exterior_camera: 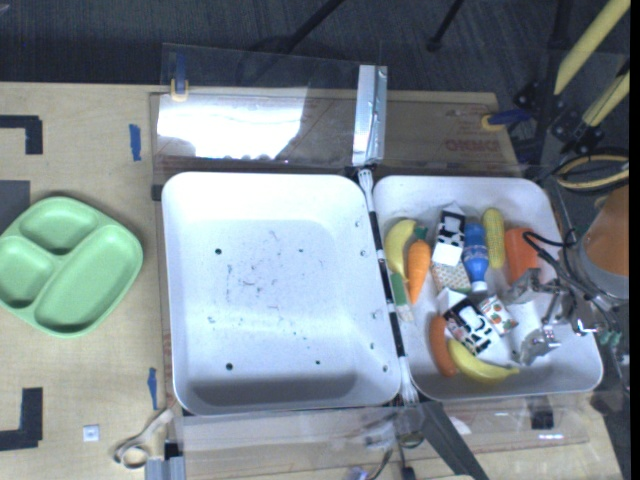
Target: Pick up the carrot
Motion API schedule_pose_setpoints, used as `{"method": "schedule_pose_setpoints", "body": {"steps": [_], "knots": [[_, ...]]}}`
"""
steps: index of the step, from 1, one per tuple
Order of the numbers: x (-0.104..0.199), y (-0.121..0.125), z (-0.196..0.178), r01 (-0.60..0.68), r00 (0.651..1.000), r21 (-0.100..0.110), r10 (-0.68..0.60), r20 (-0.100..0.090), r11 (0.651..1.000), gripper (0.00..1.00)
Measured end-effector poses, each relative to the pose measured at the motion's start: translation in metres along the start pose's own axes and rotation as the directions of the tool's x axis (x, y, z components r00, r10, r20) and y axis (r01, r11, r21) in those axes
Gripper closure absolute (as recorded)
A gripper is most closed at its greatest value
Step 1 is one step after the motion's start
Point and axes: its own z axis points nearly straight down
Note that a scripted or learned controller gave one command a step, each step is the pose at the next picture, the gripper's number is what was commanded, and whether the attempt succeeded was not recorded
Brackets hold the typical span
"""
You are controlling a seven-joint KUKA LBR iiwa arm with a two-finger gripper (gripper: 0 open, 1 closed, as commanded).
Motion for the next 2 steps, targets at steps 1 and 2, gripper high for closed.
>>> {"method": "schedule_pose_setpoints", "body": {"steps": [1,2], "knots": [[0.019,-0.002,-0.07,0.165,0.986,-0.001,-0.165,0.0,0.986,0.0],[0.013,-0.001,-0.118,0.189,0.982,0.0,-0.189,0.0,0.982,0.0]]}}
